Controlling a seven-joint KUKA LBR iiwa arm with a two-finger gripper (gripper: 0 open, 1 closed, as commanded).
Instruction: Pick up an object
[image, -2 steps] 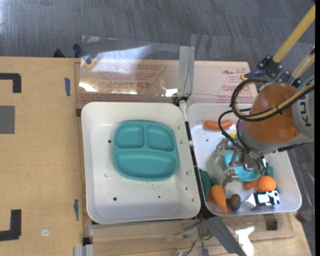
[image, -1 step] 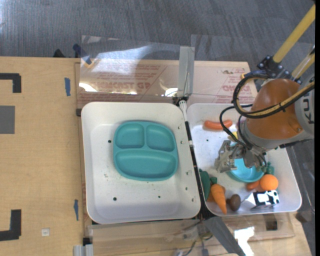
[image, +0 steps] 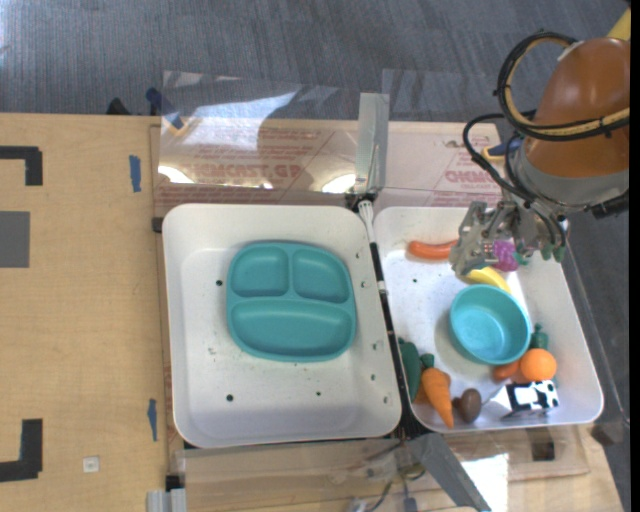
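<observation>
Hovering over the far end of the right bin (image: 585, 350), the gripper (image: 497, 250) has something purple (image: 505, 257) at its tip — whether it is pinched there cannot be told. A banana (image: 490, 278) lies just beneath, toward the camera, its long axis running left to right; the teal bowl (image: 488, 325) sits nearer still, a red sausage (image: 432, 250) to the left.
</observation>
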